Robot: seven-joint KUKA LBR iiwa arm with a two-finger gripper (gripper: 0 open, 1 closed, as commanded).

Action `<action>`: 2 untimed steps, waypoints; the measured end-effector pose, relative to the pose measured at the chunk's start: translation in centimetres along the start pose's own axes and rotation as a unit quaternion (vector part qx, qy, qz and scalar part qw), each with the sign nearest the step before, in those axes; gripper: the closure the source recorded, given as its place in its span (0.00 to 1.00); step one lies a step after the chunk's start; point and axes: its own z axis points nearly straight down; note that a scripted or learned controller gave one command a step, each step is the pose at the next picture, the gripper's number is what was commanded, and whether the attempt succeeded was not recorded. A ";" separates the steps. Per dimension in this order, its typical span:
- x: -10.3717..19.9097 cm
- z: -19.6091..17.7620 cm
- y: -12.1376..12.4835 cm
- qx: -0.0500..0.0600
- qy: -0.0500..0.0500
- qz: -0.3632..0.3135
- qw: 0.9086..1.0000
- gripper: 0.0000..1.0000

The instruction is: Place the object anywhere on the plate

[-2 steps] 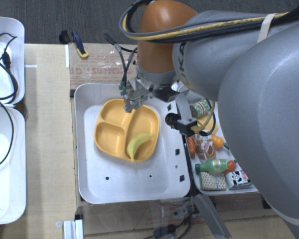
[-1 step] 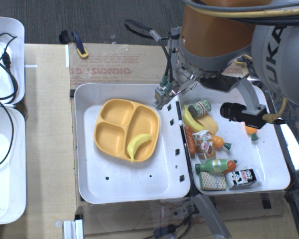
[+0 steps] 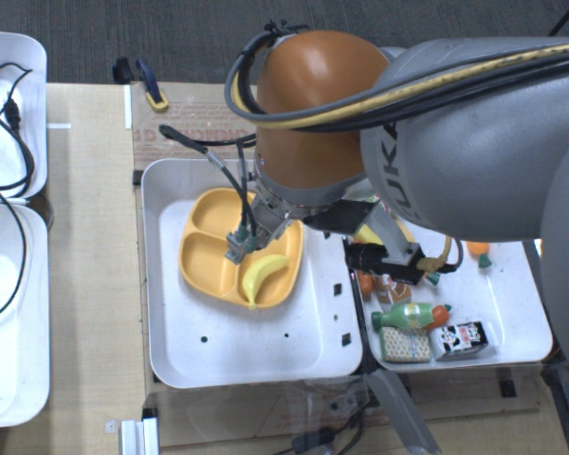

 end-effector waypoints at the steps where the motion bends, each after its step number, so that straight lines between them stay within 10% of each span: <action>1: -6.7 -3.0 2.5 -0.002 -0.002 -0.229 0.973 1.00; 2: -4.6 -9.8 -8.2 -0.002 -0.002 -0.311 0.950 1.00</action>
